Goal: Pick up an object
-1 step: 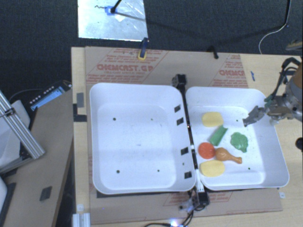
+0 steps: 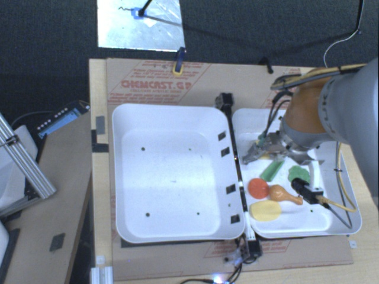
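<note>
I hover the gripper above the right bin, fingers apart, grasping nothing; next, descend onto the green stick.

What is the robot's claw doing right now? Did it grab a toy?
Gripper: open, holding nothing, in the right bin.

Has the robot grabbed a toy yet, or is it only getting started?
Looks done: the arm has reached over the right bin, and its pincer hangs near the bin's left wall. In hand: nothing I can see between the pincer's tips. Left to do: the actual grab and lift. The red ball, yellow piece, orange drumstick shape and green stick all lie on the bin floor.
</note>
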